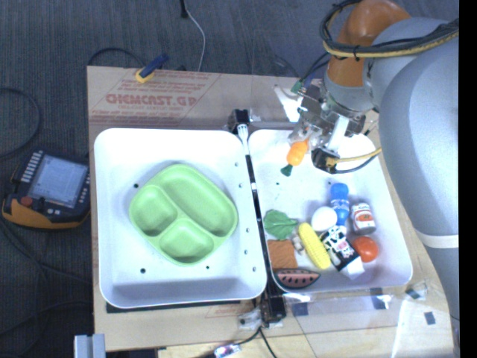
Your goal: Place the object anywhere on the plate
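The gripper (304, 142) hangs over the far end of the right bin (393, 222), and the toy carrot (296, 155) dangles at its tip, apparently pinched between nearly closed jaws and lifted clear. The green divided plate (183, 212) lies in the left bin (112, 200). Judged best: carry the carrot level across the divider, then lower it over a compartment before releasing.

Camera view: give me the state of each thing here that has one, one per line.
Green three-compartment plastic plate: flat in the left white bin, nothing on it.
Orange toy carrot: lifted above the right white bin, at the gripper.
Yellow toy corn cob: lying in the right bin's toy pile.
Handheld pendant: screen lit.
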Controlling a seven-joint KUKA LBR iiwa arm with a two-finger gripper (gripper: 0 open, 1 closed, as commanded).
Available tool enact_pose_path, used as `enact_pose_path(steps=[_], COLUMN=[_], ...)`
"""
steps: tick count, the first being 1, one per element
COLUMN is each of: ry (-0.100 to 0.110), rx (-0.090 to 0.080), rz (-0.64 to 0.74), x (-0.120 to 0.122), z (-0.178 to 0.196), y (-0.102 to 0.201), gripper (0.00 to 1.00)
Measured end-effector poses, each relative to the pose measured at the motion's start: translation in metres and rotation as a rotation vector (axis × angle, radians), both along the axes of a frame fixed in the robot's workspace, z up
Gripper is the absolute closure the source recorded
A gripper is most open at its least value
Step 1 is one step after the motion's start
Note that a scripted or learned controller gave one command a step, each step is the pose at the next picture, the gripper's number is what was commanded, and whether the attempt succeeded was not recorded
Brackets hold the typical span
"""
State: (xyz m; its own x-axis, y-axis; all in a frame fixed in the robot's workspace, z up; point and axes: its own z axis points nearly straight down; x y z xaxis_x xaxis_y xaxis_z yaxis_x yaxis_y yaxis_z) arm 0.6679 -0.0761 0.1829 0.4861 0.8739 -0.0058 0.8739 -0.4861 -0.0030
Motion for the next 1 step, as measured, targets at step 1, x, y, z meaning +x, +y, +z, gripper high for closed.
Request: enact_pose_path(steps=[1], ry=[0.002], rx=[0.003], rz=[-0.156], x=[-0.0307], z=[-0.0006], y=[0.0703], gripper=[1.00])
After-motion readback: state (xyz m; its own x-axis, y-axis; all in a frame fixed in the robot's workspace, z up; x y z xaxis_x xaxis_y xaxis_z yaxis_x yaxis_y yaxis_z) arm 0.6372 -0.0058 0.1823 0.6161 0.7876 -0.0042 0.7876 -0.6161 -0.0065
